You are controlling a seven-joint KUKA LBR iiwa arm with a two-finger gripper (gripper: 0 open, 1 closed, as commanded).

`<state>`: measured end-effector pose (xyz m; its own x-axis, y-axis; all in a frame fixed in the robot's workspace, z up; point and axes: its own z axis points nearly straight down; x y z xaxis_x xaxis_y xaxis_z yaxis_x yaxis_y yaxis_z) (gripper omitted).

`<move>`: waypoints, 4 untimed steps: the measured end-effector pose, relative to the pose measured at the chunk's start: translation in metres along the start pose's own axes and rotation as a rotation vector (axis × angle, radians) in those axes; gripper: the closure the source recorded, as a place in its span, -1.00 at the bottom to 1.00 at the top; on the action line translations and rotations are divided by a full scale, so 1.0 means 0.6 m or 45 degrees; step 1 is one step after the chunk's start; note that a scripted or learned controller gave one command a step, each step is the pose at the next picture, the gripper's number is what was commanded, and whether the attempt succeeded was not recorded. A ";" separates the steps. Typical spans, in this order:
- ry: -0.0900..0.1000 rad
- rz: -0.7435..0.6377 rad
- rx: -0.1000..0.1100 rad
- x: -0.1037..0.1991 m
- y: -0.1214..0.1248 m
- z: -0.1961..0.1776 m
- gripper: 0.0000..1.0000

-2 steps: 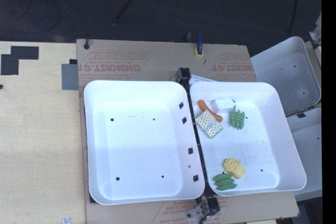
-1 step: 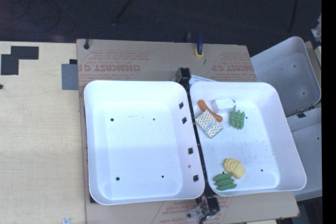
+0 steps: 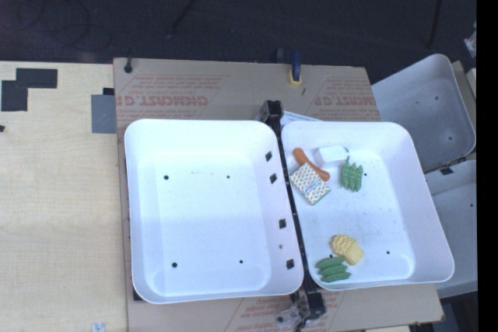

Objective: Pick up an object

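Note:
The right bin [image 3: 424, 190] holds several small items. An orange carrot-like piece [image 3: 310, 163] lies near the bin's upper left, beside a white block [image 3: 333, 154]. A checkered waffle-like square [image 3: 310, 183] sits just below the carrot. A green bumpy piece [image 3: 352, 176] lies to their right. Near the bin's front edge rest a yellow corn-like piece [image 3: 347, 249] and a green pea pod [image 3: 333, 269].
The left bin [image 3: 144, 206] stands beside the right one, on a brown cardboard sheet [image 3: 202, 93]. A grey metal plate [image 3: 428, 109] sits at the right. Light wooden bench surface [image 3: 54, 206] lies to the left.

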<state>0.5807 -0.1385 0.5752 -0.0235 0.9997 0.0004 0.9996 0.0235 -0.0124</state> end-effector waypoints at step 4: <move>0.002 -0.031 0.011 0.009 0.005 -0.062 1.00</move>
<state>0.5843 -0.1328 0.6122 -0.0480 0.9988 0.0025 0.9986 0.0481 -0.0213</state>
